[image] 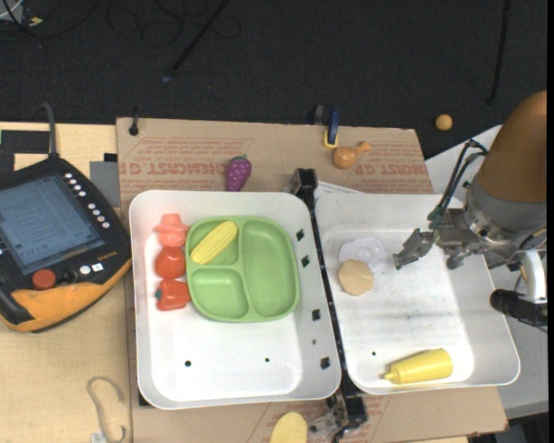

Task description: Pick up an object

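Grey arm [512,212], orange band [524,150]

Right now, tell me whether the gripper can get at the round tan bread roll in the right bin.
Probably yes: the gripper hangs just right of the bread roll, with bare bin floor between them.

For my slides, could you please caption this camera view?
Gripper hovers open over the right bin, beside a tan round object.

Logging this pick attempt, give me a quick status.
Gripper open over right bin, holding nothing. Round tan piece just left of it. Nothing between them.
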{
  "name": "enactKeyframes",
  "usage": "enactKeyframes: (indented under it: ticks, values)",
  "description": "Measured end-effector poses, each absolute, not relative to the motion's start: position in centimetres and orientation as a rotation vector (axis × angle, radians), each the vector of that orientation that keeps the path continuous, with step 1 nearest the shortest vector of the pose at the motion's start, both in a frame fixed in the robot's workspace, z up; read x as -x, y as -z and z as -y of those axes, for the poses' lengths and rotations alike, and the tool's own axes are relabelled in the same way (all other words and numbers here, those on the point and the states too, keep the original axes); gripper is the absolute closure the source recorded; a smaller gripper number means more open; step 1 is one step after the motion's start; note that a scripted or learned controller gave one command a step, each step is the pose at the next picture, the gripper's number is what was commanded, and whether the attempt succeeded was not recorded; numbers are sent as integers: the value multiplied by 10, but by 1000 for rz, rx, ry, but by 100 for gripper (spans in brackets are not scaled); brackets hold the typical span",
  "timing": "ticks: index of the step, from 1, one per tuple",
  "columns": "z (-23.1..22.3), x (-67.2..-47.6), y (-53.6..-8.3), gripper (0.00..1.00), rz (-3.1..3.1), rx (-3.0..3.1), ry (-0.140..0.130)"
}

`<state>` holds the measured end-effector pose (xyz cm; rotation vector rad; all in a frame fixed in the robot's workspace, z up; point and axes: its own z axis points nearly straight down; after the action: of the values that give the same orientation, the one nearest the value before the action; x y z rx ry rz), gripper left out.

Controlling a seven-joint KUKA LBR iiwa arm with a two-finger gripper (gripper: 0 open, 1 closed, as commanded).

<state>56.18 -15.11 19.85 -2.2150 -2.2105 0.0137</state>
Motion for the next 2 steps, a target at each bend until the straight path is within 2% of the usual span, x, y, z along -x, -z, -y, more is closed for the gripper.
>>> enactKeyframes:
  ticks: [1,2]
  values:
    - [151,-565,-206,0,2221,2221,-2]
    - [151,-565,-141,0,2218,2215,-6]
